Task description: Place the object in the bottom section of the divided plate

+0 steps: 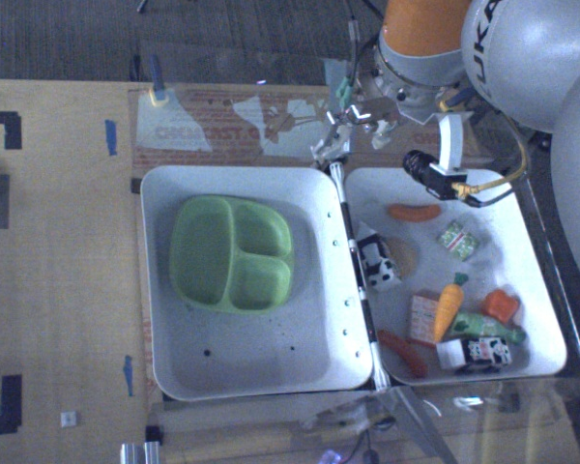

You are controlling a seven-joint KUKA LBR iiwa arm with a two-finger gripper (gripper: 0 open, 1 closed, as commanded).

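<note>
surface (58, 288): light wood, blue tape marks | room: dark floor at top | hand (340, 135): at bins' far edge, grip state unclear | green divided plate (232, 252): left bin (164, 356)

You can read only one marking with any confidence: the dark letters "UKA", the visible tail of the maker's name, running down the grey housing of the arm (522, 37) at the top right. The small green-and-white carton (457, 241) in the right bin (546, 303) carries a printed pattern, and the black-and-white carton (483, 353) near that bin's front edge has print too, but you cannot make out words on either.
</note>
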